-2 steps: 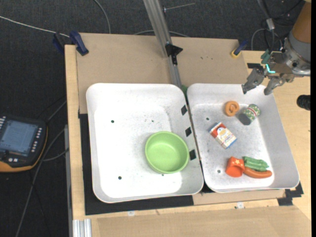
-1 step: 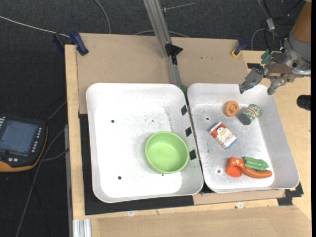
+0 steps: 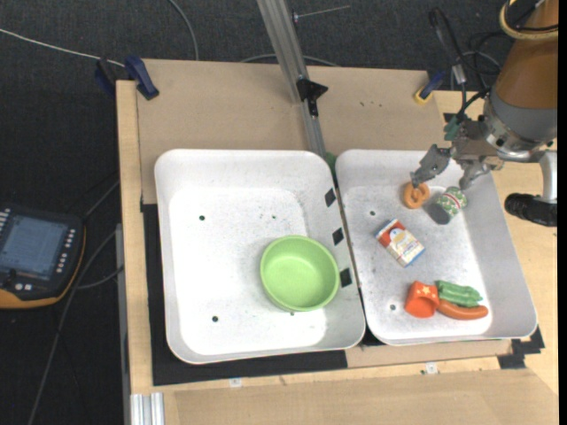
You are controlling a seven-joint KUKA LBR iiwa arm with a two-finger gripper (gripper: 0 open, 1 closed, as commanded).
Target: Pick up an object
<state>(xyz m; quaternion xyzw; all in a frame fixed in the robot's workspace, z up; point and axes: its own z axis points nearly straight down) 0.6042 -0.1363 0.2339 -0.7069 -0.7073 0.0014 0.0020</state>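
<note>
My gripper (image 3: 453, 172) hangs over the far part of the right bin (image 3: 505, 264), its two fingers spread open with nothing between them. Just below the left finger (image 3: 431, 164) lies a small orange ring-shaped toy (image 3: 415, 194). A little grey and green can (image 3: 448, 204) rests on its side beneath the gripper. Further toward the front sit a small white and red carton (image 3: 400, 242), a red-orange toy (image 3: 423, 299), and a green and orange vegetable toy (image 3: 460, 299).
A green bowl (image 3: 299, 274) sits in the left bin (image 3: 177, 237), near its right wall. A metal pole (image 3: 288, 51) slants down to the gap between the bins. Blue clamps (image 3: 140, 78) hold the bench's back corners.
</note>
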